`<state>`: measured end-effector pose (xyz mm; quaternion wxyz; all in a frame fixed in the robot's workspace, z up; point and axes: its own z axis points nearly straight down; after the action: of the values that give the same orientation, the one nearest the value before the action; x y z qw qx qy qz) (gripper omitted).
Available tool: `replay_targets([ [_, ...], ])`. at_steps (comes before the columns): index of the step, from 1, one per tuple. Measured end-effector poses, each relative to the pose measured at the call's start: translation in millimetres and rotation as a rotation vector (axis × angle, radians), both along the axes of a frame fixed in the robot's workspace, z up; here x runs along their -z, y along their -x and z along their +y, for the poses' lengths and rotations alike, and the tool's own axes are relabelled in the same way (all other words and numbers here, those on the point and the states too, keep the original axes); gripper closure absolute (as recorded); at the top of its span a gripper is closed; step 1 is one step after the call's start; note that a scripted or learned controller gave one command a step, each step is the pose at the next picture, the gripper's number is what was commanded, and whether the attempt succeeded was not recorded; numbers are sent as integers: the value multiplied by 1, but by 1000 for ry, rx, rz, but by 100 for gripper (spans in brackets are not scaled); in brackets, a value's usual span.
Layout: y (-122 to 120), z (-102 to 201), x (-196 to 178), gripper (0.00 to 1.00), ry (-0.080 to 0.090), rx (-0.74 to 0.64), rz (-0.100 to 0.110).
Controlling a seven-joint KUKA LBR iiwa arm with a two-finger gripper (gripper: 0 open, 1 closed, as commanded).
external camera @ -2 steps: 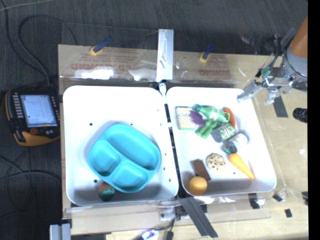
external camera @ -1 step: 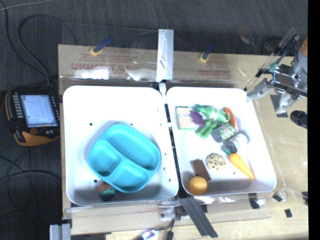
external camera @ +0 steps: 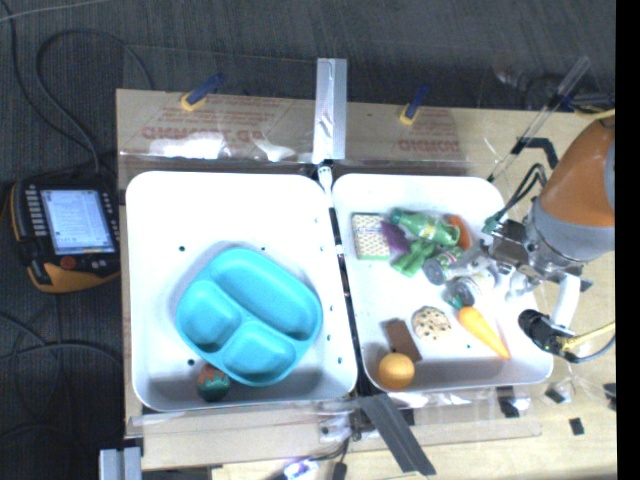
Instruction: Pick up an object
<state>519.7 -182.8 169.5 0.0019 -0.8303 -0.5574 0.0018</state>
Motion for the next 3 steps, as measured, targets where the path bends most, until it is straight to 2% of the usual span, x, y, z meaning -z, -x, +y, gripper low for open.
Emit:
replay_targets([
  [1,9,-9,76,0,1,-169,-6],
  [2,36,28,-10,0,0,-238,-3],
  [3,37,46,31,0,-1,-264,0],
])
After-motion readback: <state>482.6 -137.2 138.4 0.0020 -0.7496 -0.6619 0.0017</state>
